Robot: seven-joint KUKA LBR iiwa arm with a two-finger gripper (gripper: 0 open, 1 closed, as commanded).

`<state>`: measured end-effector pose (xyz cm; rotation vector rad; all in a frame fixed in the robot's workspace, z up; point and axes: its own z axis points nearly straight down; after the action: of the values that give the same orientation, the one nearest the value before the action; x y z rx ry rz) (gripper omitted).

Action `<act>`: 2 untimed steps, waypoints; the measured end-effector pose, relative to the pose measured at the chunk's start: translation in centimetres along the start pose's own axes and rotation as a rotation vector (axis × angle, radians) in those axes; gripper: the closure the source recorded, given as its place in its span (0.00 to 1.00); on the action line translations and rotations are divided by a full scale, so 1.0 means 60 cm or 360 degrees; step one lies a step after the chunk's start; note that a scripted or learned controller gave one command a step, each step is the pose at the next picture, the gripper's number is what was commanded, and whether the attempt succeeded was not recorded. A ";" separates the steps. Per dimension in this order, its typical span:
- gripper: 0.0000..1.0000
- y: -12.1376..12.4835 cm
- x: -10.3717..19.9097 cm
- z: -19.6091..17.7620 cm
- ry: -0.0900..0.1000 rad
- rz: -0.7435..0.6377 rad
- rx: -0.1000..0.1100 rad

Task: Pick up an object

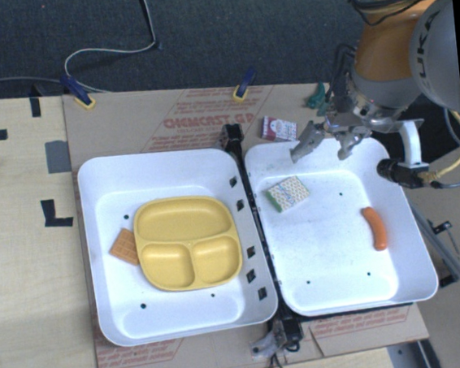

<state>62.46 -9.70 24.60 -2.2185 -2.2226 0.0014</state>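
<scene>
In the right bin (404, 283), a small green-and-white patterned packet (287, 193) lies near the back left, and an orange sausage-shaped piece (375, 227) lies by the right wall. My gripper (326, 145) hangs above the back edge of this bin, up and to the right of the packet, its two grey fingers spread open with nothing between them. In the left bin (117, 313) sits a yellow divided tray (189, 242), with a tan cracker-like piece (124, 247) tucked against its left side.
A small red-and-white packet (277, 128) lies on the cardboard behind the right bin. Yellow and green clamps hold the cardboard's back edge. Black clips join the bins along the middle. A cable runs across the dark floor at the back.
</scene>
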 end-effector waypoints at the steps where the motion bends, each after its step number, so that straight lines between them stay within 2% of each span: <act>1: 0.00 0.070 -0.025 0.212 0.0000 0.0002 0.0008; 2: 0.00 0.041 -0.002 0.268 -0.0002 0.0001 -0.0004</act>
<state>64.91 -9.79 8.55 -2.2208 -2.2240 0.0006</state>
